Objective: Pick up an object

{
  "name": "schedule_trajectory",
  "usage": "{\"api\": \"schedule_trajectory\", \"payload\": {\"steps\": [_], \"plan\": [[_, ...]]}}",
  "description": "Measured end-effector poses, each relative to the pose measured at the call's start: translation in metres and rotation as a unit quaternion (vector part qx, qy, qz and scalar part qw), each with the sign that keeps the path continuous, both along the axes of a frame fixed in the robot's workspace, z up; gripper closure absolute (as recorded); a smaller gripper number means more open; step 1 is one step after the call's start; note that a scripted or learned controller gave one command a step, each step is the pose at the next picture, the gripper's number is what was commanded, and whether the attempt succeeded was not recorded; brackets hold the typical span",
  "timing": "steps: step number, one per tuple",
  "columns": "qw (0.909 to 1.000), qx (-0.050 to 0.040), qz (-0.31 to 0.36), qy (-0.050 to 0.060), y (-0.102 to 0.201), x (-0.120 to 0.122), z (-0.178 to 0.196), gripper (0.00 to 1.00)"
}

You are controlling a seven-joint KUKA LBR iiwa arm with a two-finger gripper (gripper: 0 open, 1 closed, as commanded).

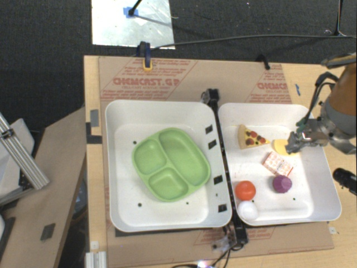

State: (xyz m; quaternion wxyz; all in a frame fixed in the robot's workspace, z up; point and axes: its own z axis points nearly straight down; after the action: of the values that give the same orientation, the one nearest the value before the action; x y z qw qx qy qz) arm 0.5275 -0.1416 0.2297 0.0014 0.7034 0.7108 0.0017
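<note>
Arm (341, 113): grey with an orange band, reaching in from the right edge over the right bin (312, 212).
Gripper (292, 144): low over the bin's upper right part, its tip right at a small yellow object (279, 146); whether they touch cannot be told.
Jaw state: cannot be told from this slanted view, the tip being dark and small.
Pizza slice toy (251, 137): left of the yellow object, near the bin's middle top.
Pink-and-white box (277, 164): just below the gripper, tilted.
Purple object (282, 183): just below the box.
Orange ball (245, 190): lower left of the right bin, with a white ball (248, 209) just below it.
Left bin (120, 149): holds a green divided plate (170, 163) with three compartments, lying flat.
</note>
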Motion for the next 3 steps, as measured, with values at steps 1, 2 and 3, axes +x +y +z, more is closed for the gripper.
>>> {"api": "schedule_trajectory", "payload": {"steps": [1,2,3], "plan": [[1.0,0.0,-0.001,0.001,0.046,0.011,-0.009,1.0],[1.0,0.0008,0.0,0.001,0.103,0.021,0.002,1.0],[1.0,0.0006,-0.001,0.0,0.151,0.037,0.009,1.0]]}}
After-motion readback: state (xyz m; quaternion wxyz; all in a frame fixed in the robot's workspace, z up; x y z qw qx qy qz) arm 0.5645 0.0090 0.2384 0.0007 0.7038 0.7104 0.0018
